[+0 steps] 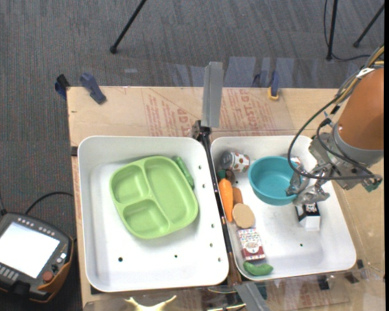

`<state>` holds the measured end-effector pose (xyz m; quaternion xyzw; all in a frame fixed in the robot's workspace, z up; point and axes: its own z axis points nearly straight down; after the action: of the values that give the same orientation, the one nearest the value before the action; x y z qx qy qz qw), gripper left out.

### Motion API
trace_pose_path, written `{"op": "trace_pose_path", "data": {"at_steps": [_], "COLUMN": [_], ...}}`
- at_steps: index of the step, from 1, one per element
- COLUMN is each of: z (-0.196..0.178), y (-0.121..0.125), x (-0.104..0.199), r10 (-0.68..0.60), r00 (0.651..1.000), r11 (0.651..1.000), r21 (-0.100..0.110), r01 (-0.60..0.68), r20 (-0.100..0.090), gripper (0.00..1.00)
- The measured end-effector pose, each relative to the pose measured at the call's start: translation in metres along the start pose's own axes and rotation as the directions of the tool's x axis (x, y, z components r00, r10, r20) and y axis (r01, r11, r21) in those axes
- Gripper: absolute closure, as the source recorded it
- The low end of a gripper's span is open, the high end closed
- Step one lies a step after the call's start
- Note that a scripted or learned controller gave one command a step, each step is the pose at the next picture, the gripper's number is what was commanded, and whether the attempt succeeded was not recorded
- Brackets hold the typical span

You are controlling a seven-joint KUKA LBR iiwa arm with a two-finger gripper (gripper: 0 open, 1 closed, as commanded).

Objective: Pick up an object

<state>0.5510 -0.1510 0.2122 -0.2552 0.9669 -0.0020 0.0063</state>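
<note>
1. Hanging over the right bin (337, 254), the gripper (309, 199) sits just above a little white box (310, 221).
2. I cannot tell how its jaws stand.
3. The box looks light and stiff; grab its flat sides.

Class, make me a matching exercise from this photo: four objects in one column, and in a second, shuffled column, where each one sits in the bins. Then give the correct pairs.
Objects
1. green divided tray
2. blue bowl
3. carrot
4. green pepper

Places
A. along the right bin's left wall
B. left bin
C. right bin's near edge
D. right bin, beside the hand

Pairs: 1-B, 2-D, 3-A, 4-C
</note>
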Motion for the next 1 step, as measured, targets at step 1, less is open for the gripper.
{"op": "trace_pose_path", "data": {"at_steps": [1], "z": [0.1178], "y": [0.0009], "x": [-0.0207], "r10": [-0.232], "r00": [0.973], "r11": [0.973], "r21": [0.006], "r01": [0.232], "r20": [-0.004], "gripper": [1.00]}}
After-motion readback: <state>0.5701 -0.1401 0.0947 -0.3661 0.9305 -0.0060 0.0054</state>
